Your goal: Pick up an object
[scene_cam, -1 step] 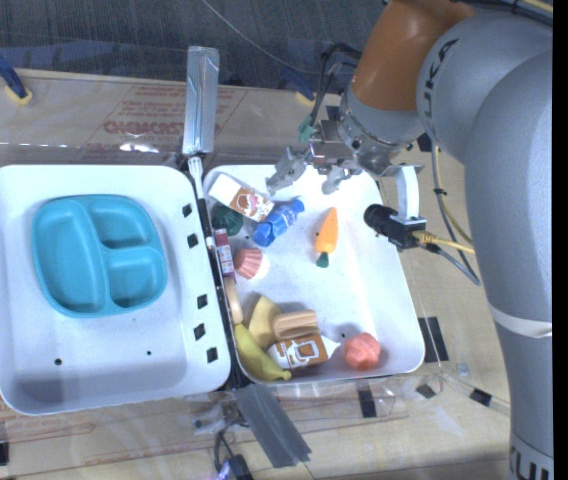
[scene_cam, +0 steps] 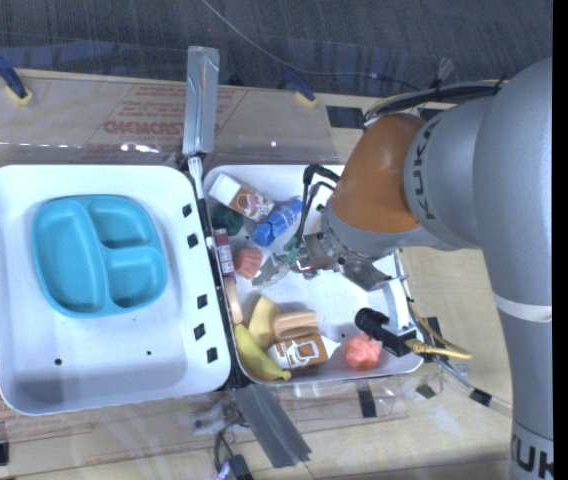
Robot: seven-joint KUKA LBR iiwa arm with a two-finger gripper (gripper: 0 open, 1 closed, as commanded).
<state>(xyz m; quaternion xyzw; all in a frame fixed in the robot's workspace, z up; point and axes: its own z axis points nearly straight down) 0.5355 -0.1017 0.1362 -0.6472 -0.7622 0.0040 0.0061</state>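
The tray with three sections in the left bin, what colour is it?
The divided tray is light blue, turquoise-like, plain with no pattern. The camera view shows it clearly against the white bin.

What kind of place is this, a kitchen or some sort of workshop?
Most likely a robot test lab: a KUKA arm reaches over two white bins, one with a blue tray, one full of toy food like a banana.

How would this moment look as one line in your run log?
arm: over right bin | gripper: low among items | banana: untouched | left bin: blue tray
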